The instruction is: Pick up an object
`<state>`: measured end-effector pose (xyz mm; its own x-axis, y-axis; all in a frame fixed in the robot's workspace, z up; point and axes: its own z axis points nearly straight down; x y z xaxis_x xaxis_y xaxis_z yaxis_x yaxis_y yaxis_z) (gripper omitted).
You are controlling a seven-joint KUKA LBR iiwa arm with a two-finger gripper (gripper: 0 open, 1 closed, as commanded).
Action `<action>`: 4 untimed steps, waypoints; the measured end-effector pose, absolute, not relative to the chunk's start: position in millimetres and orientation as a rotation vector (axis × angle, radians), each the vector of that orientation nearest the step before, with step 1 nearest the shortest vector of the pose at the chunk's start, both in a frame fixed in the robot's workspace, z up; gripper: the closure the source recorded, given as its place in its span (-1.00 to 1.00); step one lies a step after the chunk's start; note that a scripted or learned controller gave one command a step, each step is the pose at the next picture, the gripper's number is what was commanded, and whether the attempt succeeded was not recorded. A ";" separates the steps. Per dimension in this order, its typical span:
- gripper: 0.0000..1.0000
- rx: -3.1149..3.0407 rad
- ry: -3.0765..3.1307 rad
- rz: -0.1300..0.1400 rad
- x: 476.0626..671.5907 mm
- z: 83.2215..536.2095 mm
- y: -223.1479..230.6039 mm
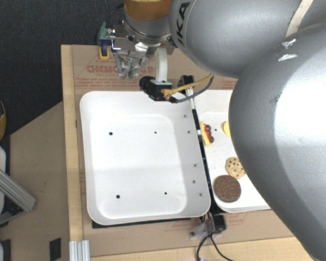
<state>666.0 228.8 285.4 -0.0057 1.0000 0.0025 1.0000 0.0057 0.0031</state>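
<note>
- While the arm (244, 42) reaches in from the right and covers most of the upper right of the view, the gripper (129, 69) sits above the far rim of the left bin (98, 162), over the cardboard-coloured bench top (70, 91).
- Fingers: small, grey and blurred against the printed board; cannot tell whether they are open or closed, and nothing can be seen between them.
- Left bin: its floor shows only a few small dark dots; rounded rim fully in view on all four sides, with open room across the whole floor.
- Right bin (244, 204): only a strip along its left side and near edge is visible, the rest hidden under the arm.
- Candidate objects all lie in that strip: a dark brown round cookie (227, 188) near the front edge, a paler speckled cookie (235, 167) just behind it, a small red-and-yellow item (207, 134) close to the divider between the bins, and a yellow piece (226, 128) cut off by the arm.
- All of these are well apart from the gripper.
- A black part with a yellow cable (168, 89) hangs at the far edge where the two bins meet; what it is, is hard to make out.
- Bench margin is narrow on the left and front of the left bin; a black clip and wire (213, 225) sit at the front edge between the bins.
</note>
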 end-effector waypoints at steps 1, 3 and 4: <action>1.00 2.229 2.212 -0.003 666.8 298.8 135.7; 1.00 2.228 2.215 -0.004 641.3 271.6 157.4; 1.00 2.226 2.207 0.004 653.5 308.0 74.0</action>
